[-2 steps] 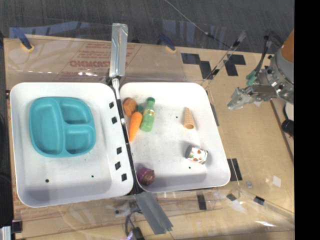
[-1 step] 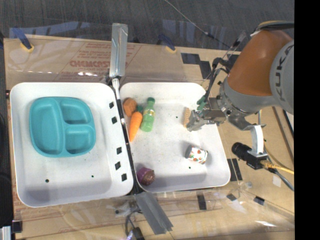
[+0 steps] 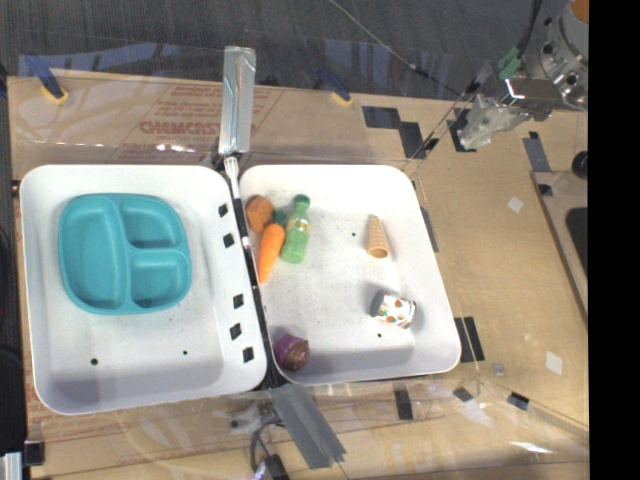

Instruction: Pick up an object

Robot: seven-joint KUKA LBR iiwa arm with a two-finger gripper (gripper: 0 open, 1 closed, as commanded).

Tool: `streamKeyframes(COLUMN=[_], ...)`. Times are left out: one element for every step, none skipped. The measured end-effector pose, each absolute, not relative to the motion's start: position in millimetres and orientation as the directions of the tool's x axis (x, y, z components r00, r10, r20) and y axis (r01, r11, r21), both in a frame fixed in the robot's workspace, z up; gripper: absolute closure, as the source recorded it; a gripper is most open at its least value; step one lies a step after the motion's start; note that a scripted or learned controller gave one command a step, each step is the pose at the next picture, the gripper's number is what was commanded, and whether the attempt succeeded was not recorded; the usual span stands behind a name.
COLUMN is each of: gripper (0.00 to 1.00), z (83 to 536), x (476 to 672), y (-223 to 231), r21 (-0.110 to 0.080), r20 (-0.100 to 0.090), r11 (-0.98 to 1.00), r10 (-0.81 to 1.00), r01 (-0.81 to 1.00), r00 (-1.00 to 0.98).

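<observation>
Gripper (image 3: pixel 478 126) hangs off the right bin's (image 3: pixel 335 366) far-right corner, above the worktop (image 3: pixel 500 268); can't tell the jaws' state. Carrot (image 3: pixel 269 252), green bottle (image 3: pixel 295 231), cone (image 3: pixel 376 236), cup (image 3: pixel 395 311) lie loose in that bin, unpicked.

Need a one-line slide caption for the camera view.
Gripper parked off the right bin, which holds carrot, green bottle and cone.

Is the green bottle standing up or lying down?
Lying down: the green bottle rests on its side on the right bin, cap pointing away, beside the carrot.
</observation>
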State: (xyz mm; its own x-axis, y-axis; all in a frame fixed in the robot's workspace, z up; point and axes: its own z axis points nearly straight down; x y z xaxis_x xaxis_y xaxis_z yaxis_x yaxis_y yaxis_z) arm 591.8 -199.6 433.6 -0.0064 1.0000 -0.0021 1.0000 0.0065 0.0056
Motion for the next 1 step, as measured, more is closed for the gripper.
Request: streamKeyframes(gripper=[1.00], z=[441.5], x=[647.8], y=[-43.8], r21=[-0.001], r20=[0.003], r11=[0.017], r10=[1.000], r01=[1.000], r00=[-0.017])
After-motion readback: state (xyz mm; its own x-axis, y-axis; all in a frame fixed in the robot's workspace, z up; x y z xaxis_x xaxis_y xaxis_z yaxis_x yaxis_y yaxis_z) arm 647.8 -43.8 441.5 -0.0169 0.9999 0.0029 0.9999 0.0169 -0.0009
